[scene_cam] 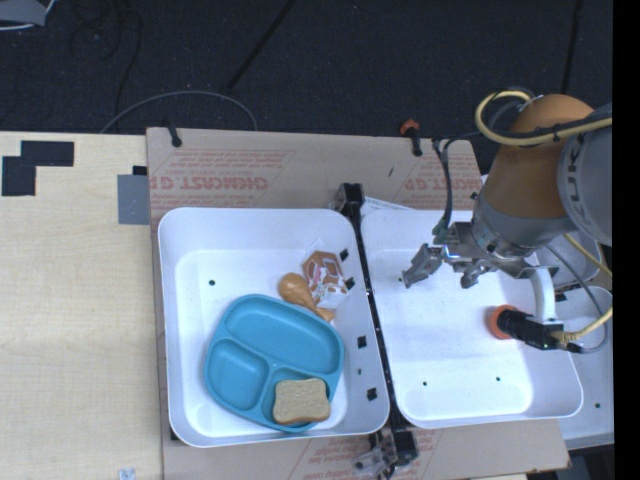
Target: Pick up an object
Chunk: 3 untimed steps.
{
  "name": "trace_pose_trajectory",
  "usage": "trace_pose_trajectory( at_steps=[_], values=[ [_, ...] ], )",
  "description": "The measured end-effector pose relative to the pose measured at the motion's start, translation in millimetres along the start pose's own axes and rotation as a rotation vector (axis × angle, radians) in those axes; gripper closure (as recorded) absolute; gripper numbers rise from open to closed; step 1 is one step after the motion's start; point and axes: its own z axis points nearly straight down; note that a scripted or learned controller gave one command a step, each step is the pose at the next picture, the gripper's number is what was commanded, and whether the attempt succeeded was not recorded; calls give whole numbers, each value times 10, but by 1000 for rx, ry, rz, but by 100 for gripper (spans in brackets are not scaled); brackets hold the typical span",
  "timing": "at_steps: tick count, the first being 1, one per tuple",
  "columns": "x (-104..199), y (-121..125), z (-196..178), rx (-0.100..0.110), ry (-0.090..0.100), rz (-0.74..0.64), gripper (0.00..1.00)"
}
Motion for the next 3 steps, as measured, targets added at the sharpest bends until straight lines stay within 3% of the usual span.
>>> trace_pose_trajectory(
  at_steps=[1, 3],
  values=[
    [-2, 28, -79, -12, -1, -2, 0],
    [59, 73, 984, -11, -1, 0, 0]
  ],
)
